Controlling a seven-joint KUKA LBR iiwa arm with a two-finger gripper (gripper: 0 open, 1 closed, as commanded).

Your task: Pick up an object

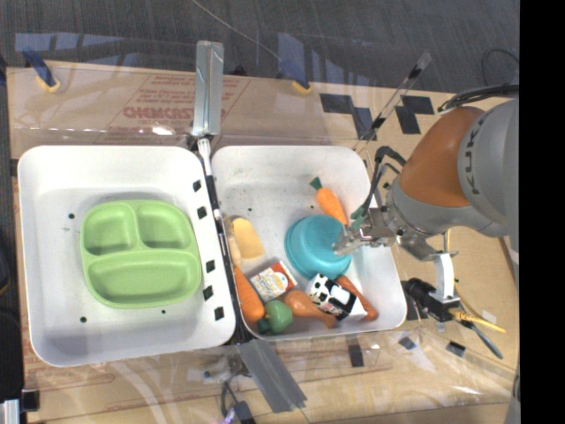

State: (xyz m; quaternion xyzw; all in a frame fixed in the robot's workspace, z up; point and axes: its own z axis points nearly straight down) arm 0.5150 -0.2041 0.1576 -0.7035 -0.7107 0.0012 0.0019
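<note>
- Leftmost, a green divided plate [139,253] lying flat in the left bin [35,263], well apart from any reaching.
- Next, in the right bin [282,168]: a pale yellow block [246,238], a small printed carton [271,282], a long carrot [248,297], a green pepper-like toy [278,317], a black-and-white cow toy [328,296], all crowded along the near wall.
- Further right, a blue bowl [316,246], the likeliest target, just below a second carrot [331,204].
- At the bowl's right rim, the gripper [351,239], touching or nearly so.
- Likely trouble: a slip off the smooth curved rim, or a shove into the crowded toys.
- Hard to read: gripper state, blurred against the rim; cannot tell whether anything is clamped.
</note>
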